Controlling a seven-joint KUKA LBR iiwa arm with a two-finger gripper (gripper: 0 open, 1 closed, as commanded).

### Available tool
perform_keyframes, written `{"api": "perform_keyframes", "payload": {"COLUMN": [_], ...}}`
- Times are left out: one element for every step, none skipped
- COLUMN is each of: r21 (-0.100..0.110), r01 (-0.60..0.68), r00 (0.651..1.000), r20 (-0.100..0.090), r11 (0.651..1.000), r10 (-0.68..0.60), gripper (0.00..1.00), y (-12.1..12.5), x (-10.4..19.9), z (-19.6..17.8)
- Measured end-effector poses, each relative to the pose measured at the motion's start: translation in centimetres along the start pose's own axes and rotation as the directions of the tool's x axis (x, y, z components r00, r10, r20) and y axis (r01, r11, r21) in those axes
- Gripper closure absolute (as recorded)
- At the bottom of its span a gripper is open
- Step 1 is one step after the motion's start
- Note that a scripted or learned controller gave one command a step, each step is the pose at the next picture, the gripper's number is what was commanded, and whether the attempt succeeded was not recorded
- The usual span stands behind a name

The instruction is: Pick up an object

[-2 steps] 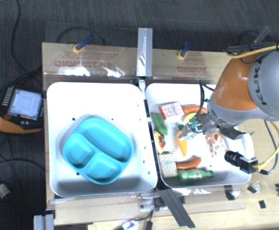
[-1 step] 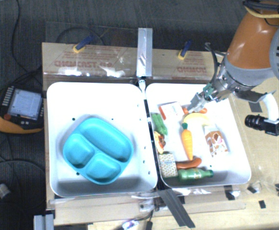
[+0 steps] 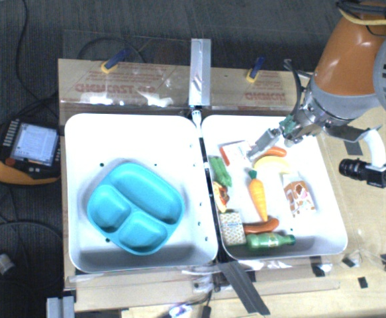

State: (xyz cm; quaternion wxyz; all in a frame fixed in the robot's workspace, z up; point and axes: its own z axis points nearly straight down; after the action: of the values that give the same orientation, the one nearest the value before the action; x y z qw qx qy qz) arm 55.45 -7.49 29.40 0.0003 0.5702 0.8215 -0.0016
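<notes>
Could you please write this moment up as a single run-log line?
phase: approach | gripper: above right bin, near yellow-orange toy, holding nothing seen | carrot: lying in bin | blue tray: in left bin

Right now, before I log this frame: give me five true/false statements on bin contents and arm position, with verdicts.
1. The blue divided tray lies in the left bin. True.
2. The carrot lies in the left bin. False: it lies in the right bin.
3. The gripper is over the right bin. True.
4. The green bottle lies at the right bin's far edge. False: it lies at the near edge.
5. The arm reaches over the blue tray. False: it is over the right bin.
</notes>
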Motion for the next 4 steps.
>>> {"api": "perform_keyframes", "payload": {"r21": [0.001,-0.011,-0.015,0.001], "r01": [0.067,0.274,0.274,0.028], "r00": [0.998,0.962,0.962,1.0], "r20": [-0.004,0.006,0.003,-0.002], "r11": [0.998,0.962,0.962,1.0], "r10": [-0.067,-0.274,-0.274,-0.028], "gripper": [0.0,0.0,1.0,1.0], "y": [-3.1,-2.3,-2.1,3.1], "x": [-2.6,-3.3,-3.1,-0.7], "z": [13.3,20.5,19.4,11.2]}}
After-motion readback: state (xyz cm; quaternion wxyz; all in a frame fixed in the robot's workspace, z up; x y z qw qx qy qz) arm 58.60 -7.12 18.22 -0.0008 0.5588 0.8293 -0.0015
